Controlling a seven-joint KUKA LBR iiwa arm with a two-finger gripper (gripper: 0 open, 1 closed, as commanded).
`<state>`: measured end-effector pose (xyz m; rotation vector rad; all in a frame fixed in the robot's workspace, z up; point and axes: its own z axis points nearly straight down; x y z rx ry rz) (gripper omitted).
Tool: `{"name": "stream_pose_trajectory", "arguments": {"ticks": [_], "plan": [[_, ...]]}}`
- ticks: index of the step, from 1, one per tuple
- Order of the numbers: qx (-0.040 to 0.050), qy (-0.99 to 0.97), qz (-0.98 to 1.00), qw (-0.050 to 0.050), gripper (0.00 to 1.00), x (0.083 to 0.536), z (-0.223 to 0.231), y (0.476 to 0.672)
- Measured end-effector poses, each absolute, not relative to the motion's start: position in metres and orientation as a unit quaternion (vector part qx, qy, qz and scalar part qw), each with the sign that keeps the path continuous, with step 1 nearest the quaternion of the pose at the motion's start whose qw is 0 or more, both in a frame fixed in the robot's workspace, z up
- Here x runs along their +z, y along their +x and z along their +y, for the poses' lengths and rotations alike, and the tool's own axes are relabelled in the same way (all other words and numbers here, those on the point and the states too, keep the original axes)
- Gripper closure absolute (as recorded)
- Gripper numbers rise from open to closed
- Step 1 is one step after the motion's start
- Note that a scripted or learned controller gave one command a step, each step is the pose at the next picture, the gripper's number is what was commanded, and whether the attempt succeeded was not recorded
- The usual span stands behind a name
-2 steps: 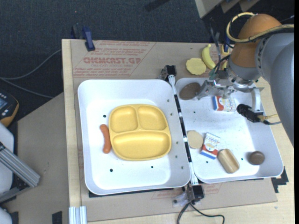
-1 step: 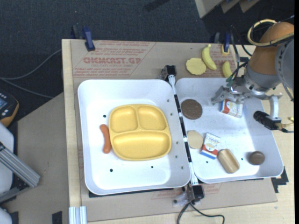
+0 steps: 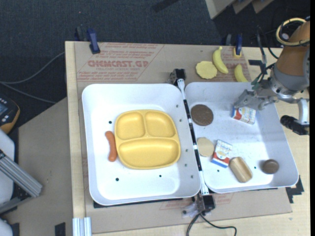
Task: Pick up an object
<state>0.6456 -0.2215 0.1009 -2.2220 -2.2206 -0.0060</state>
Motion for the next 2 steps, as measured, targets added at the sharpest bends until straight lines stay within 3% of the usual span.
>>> {"name": "stream_pose_trajectory", "arguments": {"ticks": [1,2], "plan": [[-0.0015,-0.704,-0.71,0.001,0.0,0.097,-0.106,0.627],[-0.0031,-0.706,-0.708,-0.006,0.0,0.09,-0.096,0.663]]}}
